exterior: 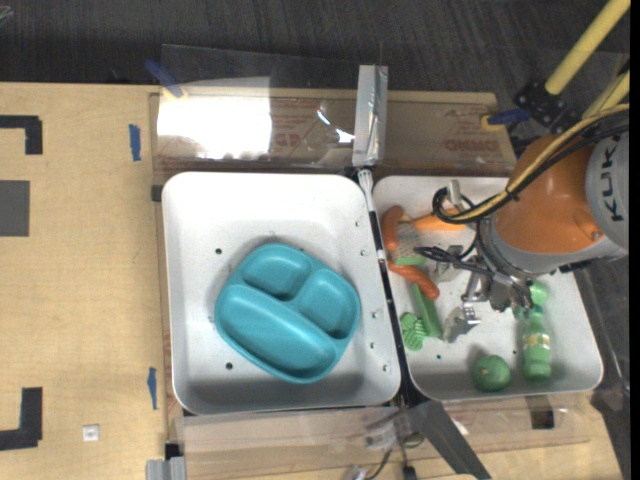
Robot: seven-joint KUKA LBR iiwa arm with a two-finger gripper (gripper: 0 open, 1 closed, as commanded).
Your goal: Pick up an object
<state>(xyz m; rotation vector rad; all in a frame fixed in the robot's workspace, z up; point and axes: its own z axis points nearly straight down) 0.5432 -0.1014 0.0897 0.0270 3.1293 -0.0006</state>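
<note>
Gripper (468, 310) low in right bin (580, 368); finger state not discernible, wrist and cables cover it. Green bottle (536, 346) partly hidden by arm. Green ball (491, 372) near front wall. Teal divided tray (288, 311) in left bin (190, 268).

the grey arm (560, 203) reaches in from the right, end effector (468, 313) pointing down.
</note>
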